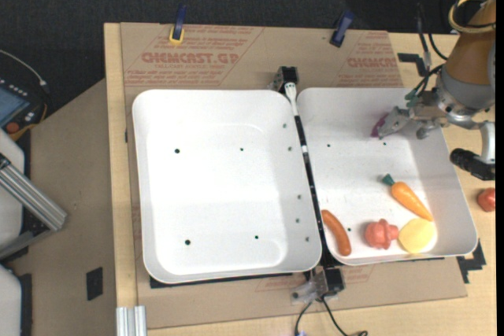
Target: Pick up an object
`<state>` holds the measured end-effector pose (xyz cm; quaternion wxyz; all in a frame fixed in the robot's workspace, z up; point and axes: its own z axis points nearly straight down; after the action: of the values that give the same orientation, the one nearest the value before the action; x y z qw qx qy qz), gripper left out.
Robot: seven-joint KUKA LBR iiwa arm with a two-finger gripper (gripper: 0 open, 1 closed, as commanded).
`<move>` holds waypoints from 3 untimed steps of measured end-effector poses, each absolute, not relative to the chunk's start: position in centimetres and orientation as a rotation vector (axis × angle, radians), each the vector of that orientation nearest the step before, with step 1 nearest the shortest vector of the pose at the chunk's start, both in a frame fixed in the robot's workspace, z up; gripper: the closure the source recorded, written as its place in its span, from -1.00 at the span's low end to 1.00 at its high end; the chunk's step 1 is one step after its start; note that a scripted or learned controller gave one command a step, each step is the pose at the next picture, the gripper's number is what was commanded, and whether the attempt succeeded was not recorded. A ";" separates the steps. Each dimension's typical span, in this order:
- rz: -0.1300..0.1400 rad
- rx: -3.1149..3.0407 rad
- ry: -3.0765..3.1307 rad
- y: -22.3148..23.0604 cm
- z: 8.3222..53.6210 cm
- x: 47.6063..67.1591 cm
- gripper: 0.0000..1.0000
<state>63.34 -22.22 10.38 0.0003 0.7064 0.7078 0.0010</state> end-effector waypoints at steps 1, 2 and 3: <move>0.002 2.216 2.221 -20.7 10.7 64.3 -1.00; 0.004 2.214 2.220 -18.8 12.0 66.8 -1.00; -0.004 2.226 2.223 -18.1 10.4 63.8 -1.00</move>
<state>63.79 -18.14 10.44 -0.0019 0.7076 0.7067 -0.0012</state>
